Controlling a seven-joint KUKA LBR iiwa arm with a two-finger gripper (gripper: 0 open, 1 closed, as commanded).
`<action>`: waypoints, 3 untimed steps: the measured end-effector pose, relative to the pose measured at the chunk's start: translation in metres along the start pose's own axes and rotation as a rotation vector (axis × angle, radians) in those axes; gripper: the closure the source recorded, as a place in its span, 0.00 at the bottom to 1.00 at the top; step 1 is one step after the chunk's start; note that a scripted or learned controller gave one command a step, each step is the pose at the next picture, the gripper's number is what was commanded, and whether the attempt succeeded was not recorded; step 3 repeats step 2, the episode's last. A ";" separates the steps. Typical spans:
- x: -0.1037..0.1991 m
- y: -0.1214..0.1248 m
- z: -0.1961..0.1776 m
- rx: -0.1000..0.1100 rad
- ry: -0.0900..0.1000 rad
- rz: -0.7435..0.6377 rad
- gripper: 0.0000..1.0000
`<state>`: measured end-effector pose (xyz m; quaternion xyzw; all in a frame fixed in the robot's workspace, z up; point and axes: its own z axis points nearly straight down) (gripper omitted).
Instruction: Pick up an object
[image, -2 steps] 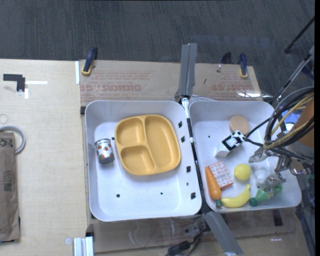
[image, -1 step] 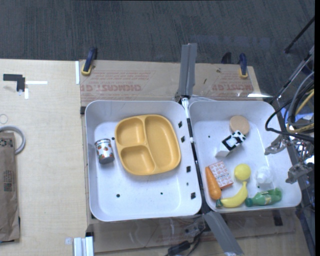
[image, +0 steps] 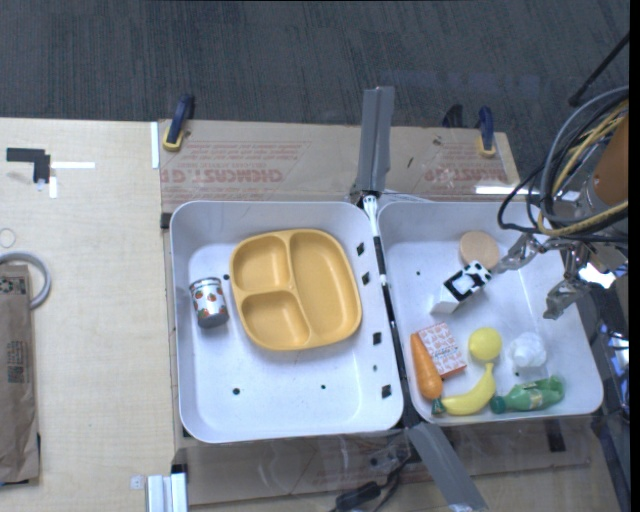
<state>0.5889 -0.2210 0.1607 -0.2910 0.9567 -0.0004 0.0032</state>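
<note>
Nothing is being lifted yet: the gripper (image: 541, 270) is hovering at the right bin's (image: 590, 400) far right edge, jaws apart and holding nothing, while the banana (image: 470, 396) is lying near its front edge.

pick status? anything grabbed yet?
Done: nothing lifted. The banana, carrot, lemon and green bottle all lie in the right bin. In hand: the gripper sits at that bin's right edge, nothing visibly between its fingers. Left: descend, grasp, lift.
</note>
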 end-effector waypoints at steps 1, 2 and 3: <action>0.040 0.027 0.068 -0.001 0.000 -0.137 0.00; -0.037 0.021 0.013 0.000 -0.001 -0.381 0.00; -0.037 0.021 0.013 0.000 -0.001 -0.381 0.00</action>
